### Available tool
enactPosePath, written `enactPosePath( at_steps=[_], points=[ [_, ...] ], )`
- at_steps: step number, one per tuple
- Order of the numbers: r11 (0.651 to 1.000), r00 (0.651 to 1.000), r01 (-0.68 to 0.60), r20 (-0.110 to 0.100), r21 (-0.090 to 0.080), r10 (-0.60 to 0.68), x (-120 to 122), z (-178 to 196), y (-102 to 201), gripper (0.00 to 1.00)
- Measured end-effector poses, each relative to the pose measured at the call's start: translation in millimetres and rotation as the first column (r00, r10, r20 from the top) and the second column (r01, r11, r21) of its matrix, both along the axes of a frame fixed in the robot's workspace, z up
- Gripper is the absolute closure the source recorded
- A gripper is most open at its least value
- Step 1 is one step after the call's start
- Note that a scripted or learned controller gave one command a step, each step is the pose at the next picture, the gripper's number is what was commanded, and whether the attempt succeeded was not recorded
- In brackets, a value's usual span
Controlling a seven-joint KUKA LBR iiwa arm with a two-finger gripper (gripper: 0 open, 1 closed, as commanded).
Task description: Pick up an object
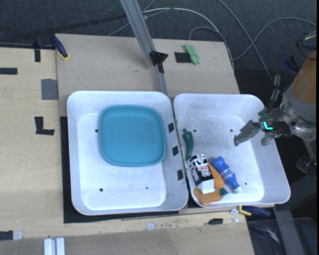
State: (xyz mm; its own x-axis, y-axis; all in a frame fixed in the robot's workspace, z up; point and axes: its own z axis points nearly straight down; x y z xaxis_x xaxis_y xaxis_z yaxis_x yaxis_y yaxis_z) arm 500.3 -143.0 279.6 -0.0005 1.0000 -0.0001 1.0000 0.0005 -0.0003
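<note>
- Pale wooden desk (21,142) is carrying two shallow white bins side by side, with cables trailing over the dark floor behind it.
- Gripper (253,132) is hanging over the right bin (223,108), near its right wall, with nothing between its fingers; the two fingers are showing as dark prongs standing apart, one pointing left and one shorter beside it.
- Arm (308,89) is reaching in from the right edge, which is probably why the wrist is sitting over the bin's near wall rather than its centre.
- Candidate objects are lying clustered in the right bin's lower left corner, well apart from the gripper: a blue bottle (225,174), an orange piece (215,187), a small black-and-white item (201,166) and a green pepper-like piece (187,141) along the dividing wall.
- Clustering against the wall is likely making a clean grasp harder; the blue bottle is lying most exposed.
- Left bin (85,142) is holding a teal square plate (132,135) lying flat at its centre.
- Pick is not yet begun.
</note>
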Motion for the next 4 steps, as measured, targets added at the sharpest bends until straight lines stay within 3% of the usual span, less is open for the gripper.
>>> enactPosePath(
  at_steps=[1, 3, 4],
  points=[
    [1.0, 1.0, 0.0, 0.0, 0.0, 0.0, 0, 0, 0, 0.0],
    [1.0, 1.0, 0.001, -0.006, 0.001, -0.001, -1, -117, 6, 0.0],
    [1.0, 1.0, 0.0, 0.002, 0.0, 0.0, -1, -159, 12, 0.0]
  ],
)
